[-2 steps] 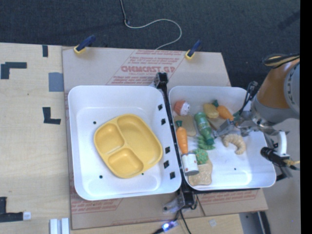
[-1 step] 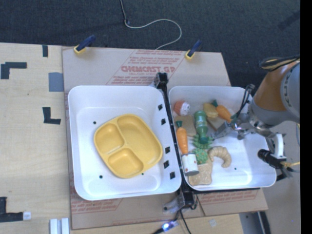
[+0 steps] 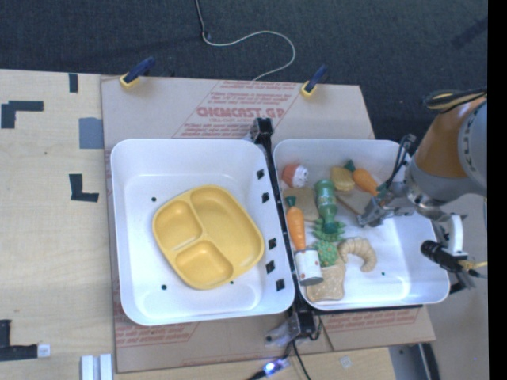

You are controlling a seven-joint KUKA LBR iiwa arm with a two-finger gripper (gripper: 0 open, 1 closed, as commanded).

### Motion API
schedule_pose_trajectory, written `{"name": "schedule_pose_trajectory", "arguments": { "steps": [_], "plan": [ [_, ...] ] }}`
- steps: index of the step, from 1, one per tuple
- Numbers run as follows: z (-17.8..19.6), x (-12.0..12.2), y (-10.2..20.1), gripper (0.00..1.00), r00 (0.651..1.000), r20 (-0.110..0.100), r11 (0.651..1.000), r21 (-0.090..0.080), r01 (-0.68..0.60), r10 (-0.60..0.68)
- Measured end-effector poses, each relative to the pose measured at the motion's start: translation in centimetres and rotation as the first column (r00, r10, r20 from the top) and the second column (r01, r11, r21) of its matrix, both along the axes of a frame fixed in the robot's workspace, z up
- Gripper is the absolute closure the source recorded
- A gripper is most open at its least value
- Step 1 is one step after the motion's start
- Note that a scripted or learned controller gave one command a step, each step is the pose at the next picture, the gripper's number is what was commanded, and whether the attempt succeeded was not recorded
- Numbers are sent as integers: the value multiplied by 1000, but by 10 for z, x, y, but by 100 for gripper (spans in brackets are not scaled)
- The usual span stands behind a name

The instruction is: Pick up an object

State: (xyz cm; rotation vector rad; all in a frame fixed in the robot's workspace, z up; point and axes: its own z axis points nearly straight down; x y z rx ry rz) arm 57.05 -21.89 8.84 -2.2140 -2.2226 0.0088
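Note:
The right bin (image 3: pixel 412 287) holds several toy foods. Among them are a green bottle (image 3: pixel 325 195), a carrot (image 3: pixel 295 228), a leafy green piece (image 3: pixel 327 233), a tan croissant (image 3: pixel 359 252), a white can (image 3: pixel 308 266) and a tan bread slice (image 3: pixel 326 283). Toward the back lie a white and red piece (image 3: pixel 295 175), a yellow piece (image 3: pixel 343 179) and a small orange piece (image 3: pixel 365 181). My gripper (image 3: pixel 374 212) is low in this bin, just right of the bottle and below the orange piece. Nothing visibly hangs from it.
A yellow divided plate (image 3: pixel 207 234) lies in the left bin (image 3: pixel 127 172). The arm (image 3: pixel 444 157) reaches in over the right bin's right wall. A black divider (image 3: pixel 273 204) runs between the bins. A cable (image 3: pixel 245 42) loops behind the bench.

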Motion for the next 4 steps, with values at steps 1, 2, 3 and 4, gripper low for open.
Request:
{"name": "schedule_pose_trajectory", "arguments": {
  "steps": [1,2,3,4],
  "plan": [
    [41,5,-4,100,1000,4,1000,2,3,-3],
    [99,11,0,100,1000,6,1000,1,1,-2],
    [135,12,1,100,1000,5,1000,1,2,-2],
    [138,33,50,100,1000,3,1000,3,-3,3]
  ]
}}
